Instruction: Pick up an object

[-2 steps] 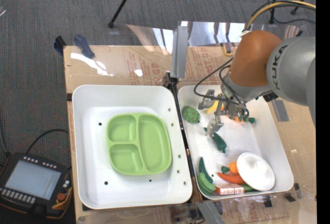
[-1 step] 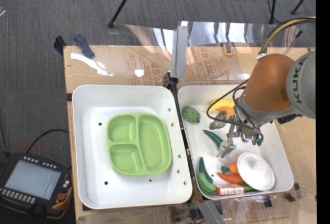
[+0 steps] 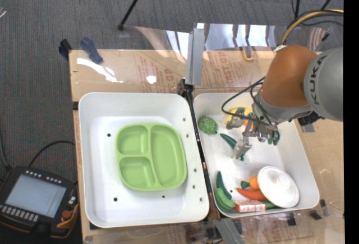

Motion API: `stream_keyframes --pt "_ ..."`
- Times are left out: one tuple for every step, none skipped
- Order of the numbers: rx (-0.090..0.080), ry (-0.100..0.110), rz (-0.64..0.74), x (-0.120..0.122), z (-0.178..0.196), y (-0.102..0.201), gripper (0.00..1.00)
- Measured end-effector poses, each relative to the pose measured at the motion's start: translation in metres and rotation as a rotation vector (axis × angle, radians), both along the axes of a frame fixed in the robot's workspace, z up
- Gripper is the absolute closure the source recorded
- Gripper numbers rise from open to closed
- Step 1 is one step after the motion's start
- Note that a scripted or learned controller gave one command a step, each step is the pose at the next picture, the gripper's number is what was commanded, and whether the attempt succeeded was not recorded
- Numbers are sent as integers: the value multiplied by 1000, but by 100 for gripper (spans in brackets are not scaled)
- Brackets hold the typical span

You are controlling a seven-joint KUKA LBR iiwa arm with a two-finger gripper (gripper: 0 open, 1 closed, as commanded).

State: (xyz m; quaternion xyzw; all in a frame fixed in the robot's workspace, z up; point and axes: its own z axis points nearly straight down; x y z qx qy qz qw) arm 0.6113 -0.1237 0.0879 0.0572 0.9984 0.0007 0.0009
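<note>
My gripper (image 3: 243, 150) hangs low over the middle of the right bin (image 3: 294, 144), with the arm's orange band above it to the right. Just left of the gripper lies a dark green leaf-shaped piece (image 3: 228, 139). A green spiky ball (image 3: 207, 124) and a yellow toy (image 3: 234, 118) sit at the bin's far left. At the near end are a white round lid (image 3: 278, 185), an orange ball (image 3: 254, 182), a red carrot-like piece (image 3: 251, 194), green pods (image 3: 223, 195) and a small red and white box (image 3: 250, 207). I see nothing held in the gripper.
The left bin (image 3: 95, 125) holds a light green divided plate (image 3: 151, 156). A metal divider post (image 3: 194, 60) stands behind the bins. A teach pendant (image 3: 36, 198) lies on the floor at the lower left. Black cables loop around the wrist.
</note>
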Motion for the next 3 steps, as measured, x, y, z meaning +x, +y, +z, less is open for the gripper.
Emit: stream_keyframes --pt "-1 3 69 -101 -1 -17 0" --pt "0 -1 -139 9 0 -8 0" --pt "1 2 -221 9 -1 41 0"
